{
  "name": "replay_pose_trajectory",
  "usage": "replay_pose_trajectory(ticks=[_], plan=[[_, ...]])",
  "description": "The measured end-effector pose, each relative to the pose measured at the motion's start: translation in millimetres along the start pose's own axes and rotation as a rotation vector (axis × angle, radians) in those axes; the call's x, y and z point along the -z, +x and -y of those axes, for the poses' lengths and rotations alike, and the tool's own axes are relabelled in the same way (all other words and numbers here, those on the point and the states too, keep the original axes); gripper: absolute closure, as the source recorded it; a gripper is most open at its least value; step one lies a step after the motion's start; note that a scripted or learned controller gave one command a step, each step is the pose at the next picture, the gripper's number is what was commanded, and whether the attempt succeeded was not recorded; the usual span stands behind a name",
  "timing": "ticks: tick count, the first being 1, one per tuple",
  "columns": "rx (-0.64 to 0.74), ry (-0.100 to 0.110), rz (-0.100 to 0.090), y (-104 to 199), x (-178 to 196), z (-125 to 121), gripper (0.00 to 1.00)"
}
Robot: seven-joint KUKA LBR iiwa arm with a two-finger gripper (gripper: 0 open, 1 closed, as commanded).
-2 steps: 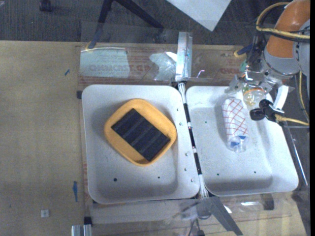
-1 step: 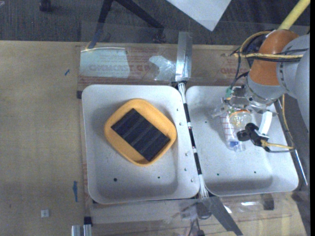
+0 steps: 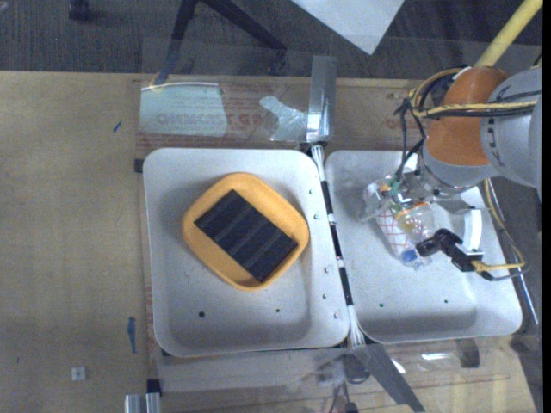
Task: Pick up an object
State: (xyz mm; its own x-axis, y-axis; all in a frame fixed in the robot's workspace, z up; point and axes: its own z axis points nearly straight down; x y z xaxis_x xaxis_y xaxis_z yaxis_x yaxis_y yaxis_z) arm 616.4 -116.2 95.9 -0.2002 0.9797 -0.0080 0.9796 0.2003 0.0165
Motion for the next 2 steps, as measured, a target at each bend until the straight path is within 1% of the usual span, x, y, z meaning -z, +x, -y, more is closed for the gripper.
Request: replay_pose_trajectory(ticks=[1, 2], plan=[[-0.003, -0.003, 0.000, -1.2, 9.8, -0.6, 1.00], [0.198, 0.014, -0.008, -0.7, 111.8, -28.4, 1.00]])
